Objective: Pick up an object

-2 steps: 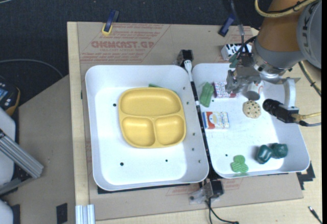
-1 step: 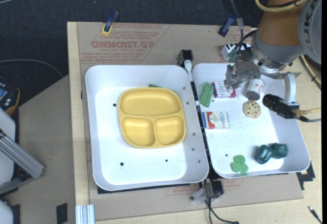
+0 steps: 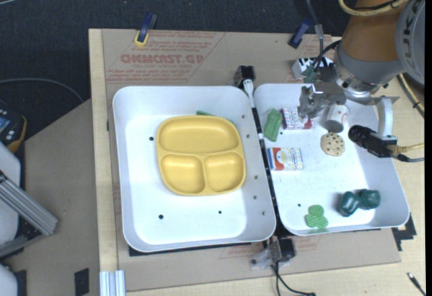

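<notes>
Nearest me, a light green toy [image 3: 315,218] and a dark green toy [image 3: 358,201] are lying along the front of the right bin [image 3: 386,176], while the yellow divided plate [image 3: 200,154] is sitting in the middle of the left bin [image 3: 135,173]. Further back in the right bin, a small red-and-blue carton [image 3: 284,158] and a round cookie [image 3: 331,144] are resting near the middle, and a green block [image 3: 272,124] is leaning by the left wall. At the far end the gripper [image 3: 309,107] is hanging just over a small printed packet [image 3: 298,119]; I cannot tell its state.
</notes>
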You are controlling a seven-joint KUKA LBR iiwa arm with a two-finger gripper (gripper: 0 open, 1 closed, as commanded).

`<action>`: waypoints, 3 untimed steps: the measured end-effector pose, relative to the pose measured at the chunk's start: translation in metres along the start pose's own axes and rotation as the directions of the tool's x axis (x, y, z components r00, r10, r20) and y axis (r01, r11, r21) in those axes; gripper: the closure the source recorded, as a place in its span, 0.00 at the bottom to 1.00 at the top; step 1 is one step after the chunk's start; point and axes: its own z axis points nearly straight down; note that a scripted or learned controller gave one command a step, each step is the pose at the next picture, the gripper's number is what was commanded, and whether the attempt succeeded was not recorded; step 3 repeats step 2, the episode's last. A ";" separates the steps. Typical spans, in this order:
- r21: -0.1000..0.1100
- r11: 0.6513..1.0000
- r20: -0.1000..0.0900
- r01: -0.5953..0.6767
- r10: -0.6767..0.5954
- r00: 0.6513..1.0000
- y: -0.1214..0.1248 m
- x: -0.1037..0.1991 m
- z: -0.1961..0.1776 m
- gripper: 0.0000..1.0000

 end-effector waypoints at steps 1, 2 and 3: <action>0.006 1.000 -0.001 0.000 0.000 1.000 0.001 0.005 0.017 1.00; 0.005 1.000 0.000 -0.002 0.002 1.000 -0.008 -0.008 0.015 1.00; 0.005 1.000 0.000 -0.002 0.002 1.000 -0.008 -0.008 0.015 1.00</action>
